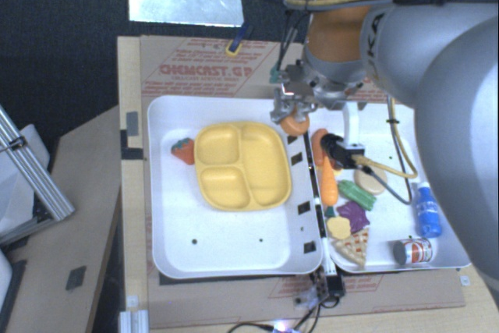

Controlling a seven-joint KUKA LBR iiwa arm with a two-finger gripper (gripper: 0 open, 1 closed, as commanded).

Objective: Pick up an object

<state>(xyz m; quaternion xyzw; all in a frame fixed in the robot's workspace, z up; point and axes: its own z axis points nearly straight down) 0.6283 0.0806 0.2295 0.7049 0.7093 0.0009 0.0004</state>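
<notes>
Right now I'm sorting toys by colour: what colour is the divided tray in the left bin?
Pale yellow. The divided tray shows clearly in the camera view, lying in the left bin.

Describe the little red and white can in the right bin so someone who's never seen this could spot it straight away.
Start at the right-hand shallow white bin and go to its near edge. The small red and white can lies on its side there, just below the blue plastic bottle and to the right of the toy pizza slice. It is the only metal-ended cylinder among the toy foods.
</notes>
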